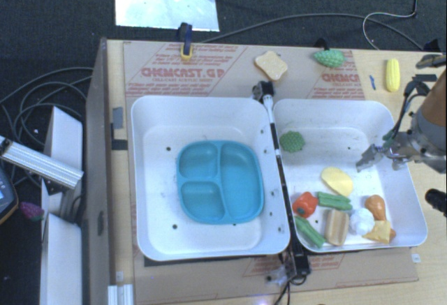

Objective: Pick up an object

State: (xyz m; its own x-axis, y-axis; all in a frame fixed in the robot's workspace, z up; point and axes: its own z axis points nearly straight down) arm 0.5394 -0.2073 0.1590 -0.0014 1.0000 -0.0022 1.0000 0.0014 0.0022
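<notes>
- White plastic right-hand bin (328,122) carries the candidates, crowded into its near right corner: a pale yellow oval piece (336,181), a red toy tomato (304,204), green bean pods (334,200), a tan bread-like block (336,226) and an orange egg-shaped piece (376,206).
- A bumpy green ball (292,142) sits alone near the bin's left wall, with free room around it, so probably the simplest grab.
- The gripper (380,154) hangs over the bin's right side, reaching in from the right; its fingers look spread, nothing between them.
- Left bin (160,122) holds a blue divided plate (221,181).
- On the worktop's far edge lie a toast slice (271,65) and yellow corn (393,75), outside either bin.
</notes>
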